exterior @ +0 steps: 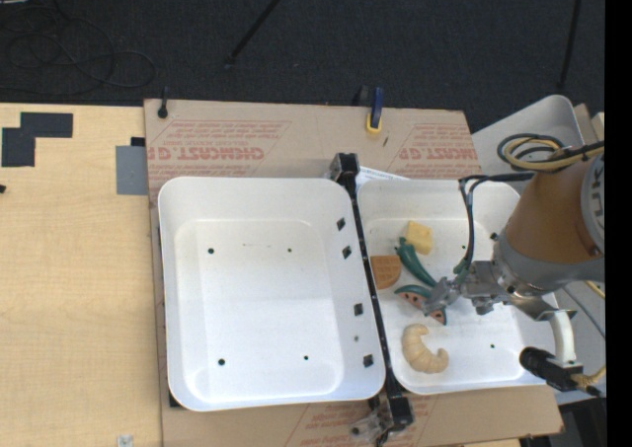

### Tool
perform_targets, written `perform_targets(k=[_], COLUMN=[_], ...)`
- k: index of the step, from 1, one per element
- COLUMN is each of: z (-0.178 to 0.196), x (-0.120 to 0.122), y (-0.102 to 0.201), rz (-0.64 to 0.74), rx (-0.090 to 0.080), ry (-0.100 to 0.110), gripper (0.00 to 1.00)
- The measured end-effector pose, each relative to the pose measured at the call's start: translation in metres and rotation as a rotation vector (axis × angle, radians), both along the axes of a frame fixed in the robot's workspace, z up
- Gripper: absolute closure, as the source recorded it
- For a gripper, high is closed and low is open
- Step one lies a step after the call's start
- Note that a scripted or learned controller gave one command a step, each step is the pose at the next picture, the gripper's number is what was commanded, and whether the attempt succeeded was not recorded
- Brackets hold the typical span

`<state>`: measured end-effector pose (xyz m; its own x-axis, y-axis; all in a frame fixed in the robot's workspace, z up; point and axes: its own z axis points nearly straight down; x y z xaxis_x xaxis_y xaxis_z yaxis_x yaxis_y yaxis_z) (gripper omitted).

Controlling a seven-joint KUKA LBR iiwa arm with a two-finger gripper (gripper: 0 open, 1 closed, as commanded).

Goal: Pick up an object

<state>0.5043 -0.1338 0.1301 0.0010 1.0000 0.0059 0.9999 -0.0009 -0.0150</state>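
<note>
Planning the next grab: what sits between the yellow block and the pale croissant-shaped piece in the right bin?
In the camera view, the green-handled tool and the gripper lie between the yellow block and the croissant-shaped piece, with bare bin floor below the gripper.

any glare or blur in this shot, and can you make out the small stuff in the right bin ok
Camera view: lighting is even, with soft shadows along the left bin walls and no harsh glare on the white plastic. The image is slightly soft and low in detail, so the items in the right bin read as blobs: a yellow piece, a pale curved piece. The end effector area is murky.
</note>
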Motion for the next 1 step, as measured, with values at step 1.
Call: perform_targets(k=[1], z=[-0.045], x=[-0.0306], y=[0.0488], rz=[0.003], rx=[-0.004], ry=[-0.01], gripper=[0.0])
